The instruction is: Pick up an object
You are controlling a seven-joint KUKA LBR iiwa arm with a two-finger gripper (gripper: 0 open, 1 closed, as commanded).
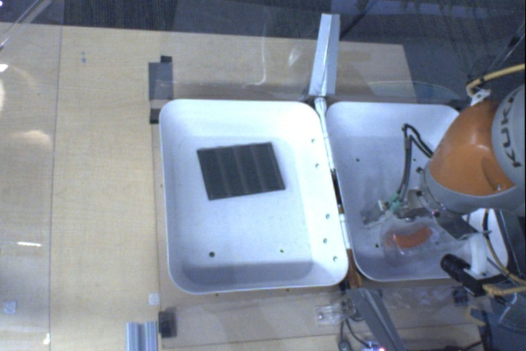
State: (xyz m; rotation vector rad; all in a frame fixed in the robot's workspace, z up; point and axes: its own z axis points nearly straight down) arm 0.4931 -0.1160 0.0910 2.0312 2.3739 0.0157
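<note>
Orange object (408, 238) lies in right bin (362, 144), toward its near edge, seen through clear plastic. Claw (400, 210) low over bin, just above and beside object; touching or apart, cannot tell. Claw state: cannot tell, tips blurred. Arm (481, 156) with orange band enters from right, over bin's right half. Left bin (181, 259) holds dark ribbed pad (241, 170), flat, upper middle. Both bins side by side on wooden surface (90, 177).
</note>
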